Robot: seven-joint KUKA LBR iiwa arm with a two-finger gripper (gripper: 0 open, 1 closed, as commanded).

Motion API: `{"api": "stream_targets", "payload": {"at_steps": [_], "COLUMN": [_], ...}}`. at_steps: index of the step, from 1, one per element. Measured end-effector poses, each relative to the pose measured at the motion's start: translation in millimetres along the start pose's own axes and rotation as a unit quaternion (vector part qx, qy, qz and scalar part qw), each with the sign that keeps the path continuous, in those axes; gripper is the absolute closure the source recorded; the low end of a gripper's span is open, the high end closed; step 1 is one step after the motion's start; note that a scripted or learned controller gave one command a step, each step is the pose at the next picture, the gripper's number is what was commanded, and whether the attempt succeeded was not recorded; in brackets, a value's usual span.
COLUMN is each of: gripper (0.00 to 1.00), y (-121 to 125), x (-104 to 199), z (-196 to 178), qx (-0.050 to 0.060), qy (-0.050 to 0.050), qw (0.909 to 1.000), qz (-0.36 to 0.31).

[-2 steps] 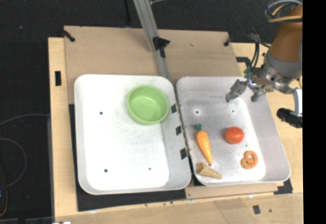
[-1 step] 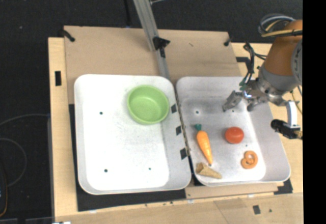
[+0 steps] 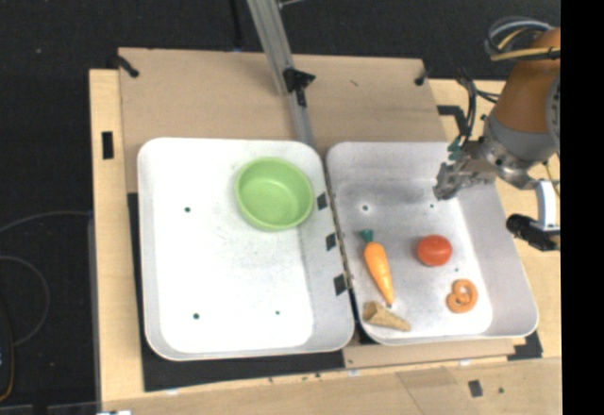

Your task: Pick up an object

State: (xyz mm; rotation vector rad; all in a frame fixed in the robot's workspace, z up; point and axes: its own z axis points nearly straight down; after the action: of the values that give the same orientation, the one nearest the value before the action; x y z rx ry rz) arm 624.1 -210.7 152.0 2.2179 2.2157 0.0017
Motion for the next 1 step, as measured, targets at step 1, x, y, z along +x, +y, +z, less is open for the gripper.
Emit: {"api": "stream_targets", "payload": {"at_steps": [1], "gripper": [1.0], "y": [7.9], "x": [-5.1], "z": [-46.9], "qx": [-0.001], "qy": [0.001], "qw": [1.0], "qz": [-0.002]}}
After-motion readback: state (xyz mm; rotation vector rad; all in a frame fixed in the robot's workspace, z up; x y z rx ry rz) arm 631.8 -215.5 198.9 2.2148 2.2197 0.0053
